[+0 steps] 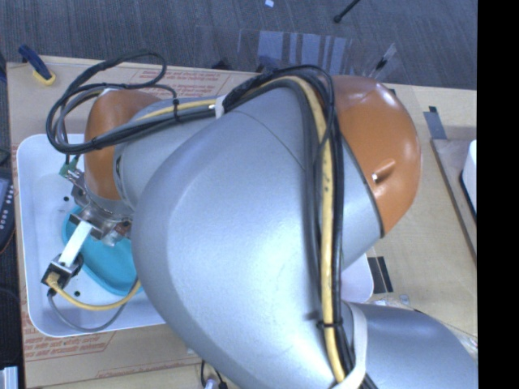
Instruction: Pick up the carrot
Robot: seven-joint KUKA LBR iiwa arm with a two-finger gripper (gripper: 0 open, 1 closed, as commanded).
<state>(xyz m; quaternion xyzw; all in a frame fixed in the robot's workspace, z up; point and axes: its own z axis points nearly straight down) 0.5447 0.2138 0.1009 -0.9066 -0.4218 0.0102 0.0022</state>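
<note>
A: where's the carrot?
B: can't tell, the arm (243,233) covers most of the left bin (28,217). Pincer (105,227) sits over a teal dish (105,270) at frame left; open or closed, can't tell.

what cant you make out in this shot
- Camera view: where the carrot lies cannot be told; the grey arm covers most of the bench.
- Camera view: much of the left bin floor is hidden by the arm.
- Camera view: the blue thing in that bin sits partly under the wrist, so its shape is unclear.
</note>
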